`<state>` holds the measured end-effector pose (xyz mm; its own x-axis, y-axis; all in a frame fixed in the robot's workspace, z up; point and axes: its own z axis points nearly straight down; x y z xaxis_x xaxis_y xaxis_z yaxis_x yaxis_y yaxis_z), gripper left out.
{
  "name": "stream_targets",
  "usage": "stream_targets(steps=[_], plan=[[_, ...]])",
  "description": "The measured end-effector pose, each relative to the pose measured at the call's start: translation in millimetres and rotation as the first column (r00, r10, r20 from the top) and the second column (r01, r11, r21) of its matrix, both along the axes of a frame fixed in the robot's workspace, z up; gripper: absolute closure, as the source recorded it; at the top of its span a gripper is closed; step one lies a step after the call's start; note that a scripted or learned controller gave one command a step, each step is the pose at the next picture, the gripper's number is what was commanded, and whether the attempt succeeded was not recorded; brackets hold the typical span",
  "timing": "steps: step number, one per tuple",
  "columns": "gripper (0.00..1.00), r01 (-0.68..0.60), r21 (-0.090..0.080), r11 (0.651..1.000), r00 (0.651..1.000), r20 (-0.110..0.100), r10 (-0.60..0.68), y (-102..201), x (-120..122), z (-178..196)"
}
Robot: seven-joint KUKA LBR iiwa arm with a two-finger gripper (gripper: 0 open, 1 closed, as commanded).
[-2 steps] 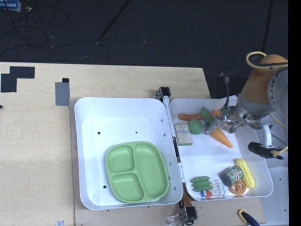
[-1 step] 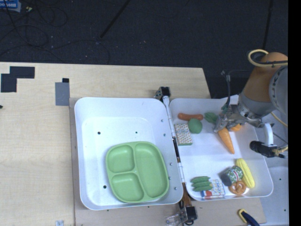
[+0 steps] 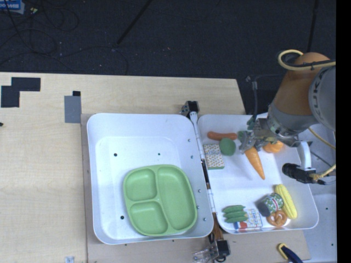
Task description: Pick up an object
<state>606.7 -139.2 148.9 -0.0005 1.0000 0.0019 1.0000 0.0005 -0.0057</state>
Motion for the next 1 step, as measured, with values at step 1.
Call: stream_targets(steps=[1], plan=[[1.00,0.000,-0.001,1.000,1.000,0.000,0.000,63.8,-34.5,73.9]])
